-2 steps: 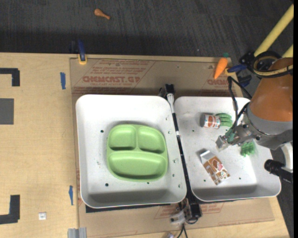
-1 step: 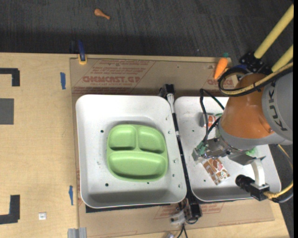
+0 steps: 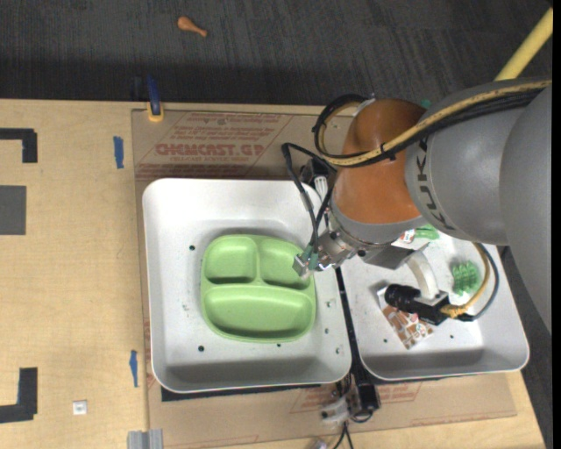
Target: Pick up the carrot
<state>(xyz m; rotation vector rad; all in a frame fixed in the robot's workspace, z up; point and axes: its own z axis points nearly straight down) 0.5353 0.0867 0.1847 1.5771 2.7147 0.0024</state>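
- The arm (image 3: pixel 473 167) is reaching in from the right and covering the far part of the right bin (image 3: pixel 504 346).
- The gripper (image 3: pixel 307 260) is hanging at the right edge of the left bin (image 3: pixel 166 263), over the far right compartment of a green plate (image 3: pixel 254 307).
- Whether the claw is apart or together cannot be told, as it is showing too small and is partly lost against the plate. Nothing is showing in it.
- Whether it is touching the plate cannot be told either.
- The plate is lying flat in the middle of the left bin, with two small compartments on its far side and one large one on its near side.
- The carrot (image 3: pixel 191 26), a small orange thing, is lying on the dark floor (image 3: pixel 368 44) beyond the far edge of the bench (image 3: pixel 70 263). It is outside both bins and well apart from the gripper.
- A small green thing (image 3: pixel 465 275) is lying in the right bin near its right wall.
- A small speckled thing (image 3: pixel 408 330) is lying nearer in the same bin, left of the middle.
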